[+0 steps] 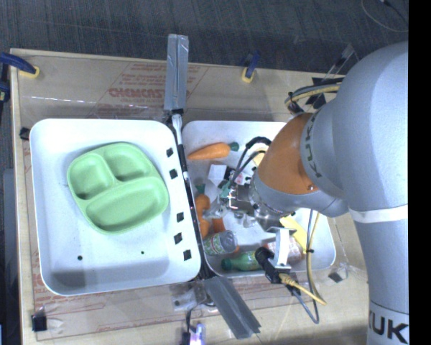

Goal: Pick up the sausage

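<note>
White plastic makes up the two shallow bins side by side on the bench. The left bin [57,264] holds a green divided plate [117,187], probably kept there as a drop-off spot. The right bin [215,131] is crowded with toy food: a carrot [208,151] near its far wall, a green bottle [241,262] along its near wall, and a small can [221,243] just beside that. What I take for the sausage [217,226], a short reddish-brown piece, lies near the bin's left wall, just above the can. The grey arm with its orange band leans in from the right, its gripper [230,196] low over the clutter, close above the sausage. The wrist hides it, so I cannot tell whether the gripper is spread or closed, and nothing can be seen held
</note>
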Controlling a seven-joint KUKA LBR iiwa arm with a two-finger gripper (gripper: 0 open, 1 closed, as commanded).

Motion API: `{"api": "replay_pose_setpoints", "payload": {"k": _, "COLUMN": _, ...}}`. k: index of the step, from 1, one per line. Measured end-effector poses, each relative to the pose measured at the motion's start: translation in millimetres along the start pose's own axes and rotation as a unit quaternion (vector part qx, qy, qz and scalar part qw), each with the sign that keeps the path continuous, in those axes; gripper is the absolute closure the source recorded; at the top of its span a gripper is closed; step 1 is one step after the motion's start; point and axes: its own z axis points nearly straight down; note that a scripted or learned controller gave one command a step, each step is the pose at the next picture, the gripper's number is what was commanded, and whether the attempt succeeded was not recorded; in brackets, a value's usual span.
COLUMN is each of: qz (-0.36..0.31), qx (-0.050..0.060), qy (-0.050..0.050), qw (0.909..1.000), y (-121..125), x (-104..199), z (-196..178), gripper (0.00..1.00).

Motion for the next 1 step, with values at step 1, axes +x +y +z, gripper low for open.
{"api": "replay_pose_setpoints", "payload": {"k": 1, "qz": -0.003, "qx": 0.002, "qy": 0.003, "qw": 1.0, "y": 0.0, "x": 2.4, "z": -8.4, "gripper": 1.0}}
